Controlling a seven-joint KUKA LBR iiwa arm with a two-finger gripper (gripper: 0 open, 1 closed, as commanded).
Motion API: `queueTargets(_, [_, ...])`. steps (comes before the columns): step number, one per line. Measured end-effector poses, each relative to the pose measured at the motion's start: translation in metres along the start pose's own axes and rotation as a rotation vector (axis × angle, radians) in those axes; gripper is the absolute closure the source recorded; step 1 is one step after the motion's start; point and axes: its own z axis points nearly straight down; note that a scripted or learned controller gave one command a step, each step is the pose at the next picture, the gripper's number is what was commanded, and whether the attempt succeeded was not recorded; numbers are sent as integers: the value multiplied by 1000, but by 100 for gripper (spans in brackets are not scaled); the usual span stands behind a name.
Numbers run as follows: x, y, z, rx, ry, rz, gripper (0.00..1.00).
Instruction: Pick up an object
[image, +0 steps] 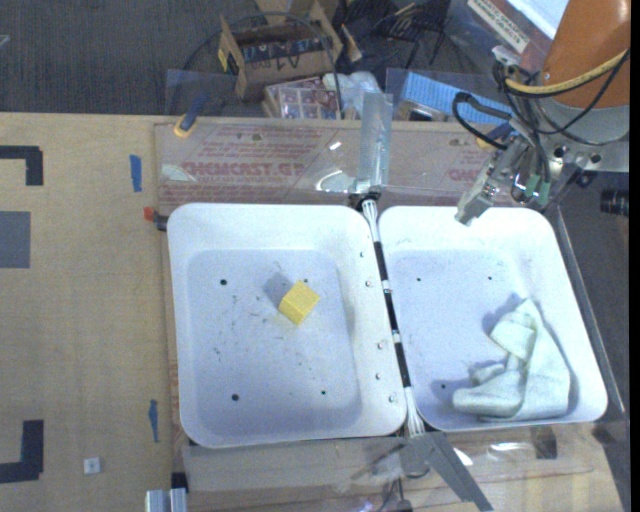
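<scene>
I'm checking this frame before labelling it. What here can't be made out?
- Hand: small and blurred in the camera view; grip state unreadable.
- Arm: cut off by the top and right edges.
- White cloth: crumpled folds hide anything beneath.
- Yellow block: far side hidden.

The left bin (200, 400) has open floor on every side of the yellow block (298, 302), which sits alone near its centre, well clear of the walls. In the right bin (440, 250), the crumpled white cloth (520, 372) fills the near right corner, leaving the far and left floor free. The raised rims meeting between the bins form a ridge. The end effector (478, 203) hangs over the right bin's far rim.
</scene>
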Motion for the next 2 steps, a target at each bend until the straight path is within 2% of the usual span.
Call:
queueTargets(1, [-21,-44,-93,1,1,-111,100])
queueTargets(2, [11,-4,27,0,5,-397,100])
